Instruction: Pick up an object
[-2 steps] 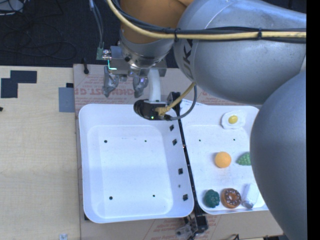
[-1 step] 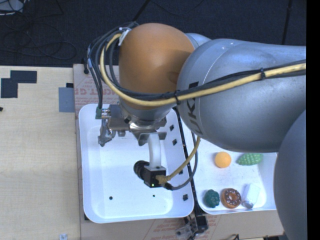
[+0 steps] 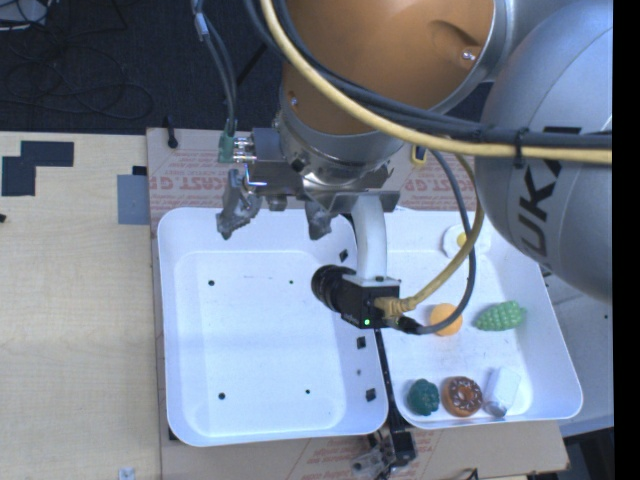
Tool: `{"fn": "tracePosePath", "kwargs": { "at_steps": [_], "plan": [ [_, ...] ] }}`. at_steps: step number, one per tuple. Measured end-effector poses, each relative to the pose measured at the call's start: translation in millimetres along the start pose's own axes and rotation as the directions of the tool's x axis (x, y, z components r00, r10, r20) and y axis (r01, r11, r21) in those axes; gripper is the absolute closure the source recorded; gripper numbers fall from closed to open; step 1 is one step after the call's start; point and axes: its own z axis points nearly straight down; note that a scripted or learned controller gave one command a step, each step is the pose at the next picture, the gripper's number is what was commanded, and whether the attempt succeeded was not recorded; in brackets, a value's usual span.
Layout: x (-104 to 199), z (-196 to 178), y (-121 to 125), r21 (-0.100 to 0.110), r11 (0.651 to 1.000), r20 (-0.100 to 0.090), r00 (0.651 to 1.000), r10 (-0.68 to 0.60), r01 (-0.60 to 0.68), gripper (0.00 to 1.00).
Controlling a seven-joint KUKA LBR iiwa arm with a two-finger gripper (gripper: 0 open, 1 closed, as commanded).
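Since the task names no particular item, any of the pieces in the right bin [image 3: 560,368] will serve: an orange ball-like piece [image 3: 446,318], a green bumpy piece [image 3: 500,316], a dark green lump [image 3: 423,396], a brown doughnut [image 3: 462,395] and a pale block [image 3: 505,388]. All five lie in that bin's near half. The green bumpy piece has its long axis roughly left-right, narrower end toward the bin's right wall. The pale block lies slanted, long axis running from near-left to far-right. The doughnut, ball and lump show no clear long axis.

Gripper [image 3: 275,220] hangs over the far rim of the left bin [image 3: 190,368], well apart from every piece. Its two fingers stand apart, nothing between them.

Judgement: step in hand is the approach; no grasp yet made. Next move calls for a traverse toward the right bin, placement above one piece, fingers set across its short axis, then descent. The doughnut, lump and block lie close together, so a grab there risks nudging a neighbour; the ball or the bumpy piece looks easier.
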Motion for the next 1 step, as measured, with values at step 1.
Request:
{"fn": "tracePosePath", "kwargs": {
  "at_steps": [1],
  "plan": [
    [1.8,1.4,-0.7,0.020,1.000,0.012,1.000,-0.008,0.007,1.00]
  ]
}}
